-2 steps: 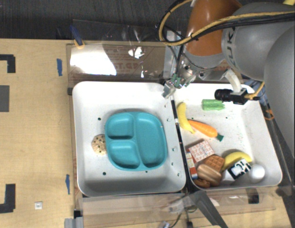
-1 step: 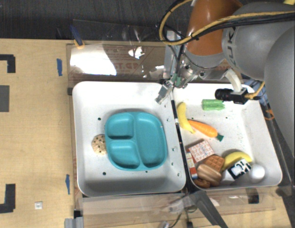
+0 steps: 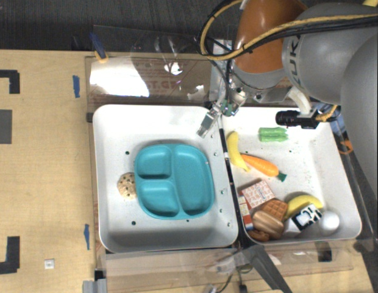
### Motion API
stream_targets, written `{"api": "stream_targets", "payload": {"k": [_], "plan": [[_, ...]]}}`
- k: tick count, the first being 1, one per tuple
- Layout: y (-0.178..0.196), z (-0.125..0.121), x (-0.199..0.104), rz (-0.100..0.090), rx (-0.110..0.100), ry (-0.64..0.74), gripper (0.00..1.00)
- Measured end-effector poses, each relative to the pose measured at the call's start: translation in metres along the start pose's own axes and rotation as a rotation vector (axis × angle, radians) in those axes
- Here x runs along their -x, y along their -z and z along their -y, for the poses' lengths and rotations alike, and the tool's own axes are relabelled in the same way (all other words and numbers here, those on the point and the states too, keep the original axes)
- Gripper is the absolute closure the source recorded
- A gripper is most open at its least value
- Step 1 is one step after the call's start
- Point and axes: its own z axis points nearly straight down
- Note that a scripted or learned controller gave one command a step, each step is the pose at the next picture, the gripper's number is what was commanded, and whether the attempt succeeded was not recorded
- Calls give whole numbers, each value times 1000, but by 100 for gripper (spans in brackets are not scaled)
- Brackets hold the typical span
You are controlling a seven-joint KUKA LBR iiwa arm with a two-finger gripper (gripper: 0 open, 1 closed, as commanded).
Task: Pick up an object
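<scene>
Nothing had been picked up, as far as could be judged; every candidate object lay in a bin, none lifted; in the right bin (image 3: 344,188) a small banana (image 3: 235,151) lay along the divider with a carrot (image 3: 262,165) just beside it, a green block (image 3: 273,134) sat toward the back, and a patterned card (image 3: 257,193), a waffle-like piece (image 3: 272,210), a brown lump (image 3: 266,224), a second banana (image 3: 302,202), a black-and-white thing (image 3: 305,217) and a white ball (image 3: 330,222) crowded the front corner; in the left bin (image 3: 110,163) a teal divided plate (image 3: 174,179) filled the middle with a cookie (image 3: 127,185) touching its left rim; the gripper (image 3: 212,119) hung over the back of the divider, near the small banana's upper end but apart from it; whether it was apart or together could not be told, and nothing showed in it; the descent, the grasp and the lift all seemed left to do.
</scene>
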Motion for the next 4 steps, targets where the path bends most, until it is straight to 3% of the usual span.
{"api": "stream_targets", "payload": {"k": [1, 2, 3, 4], "plan": [[-57, -25, -47, -3, -3, -222, 0], [-77, -8, -63, 19, 25, -167, 0], [-83, 37, -119, 15, 9, -72, 0], [0, 102, -154, 1, 1, 457, 0]]}}
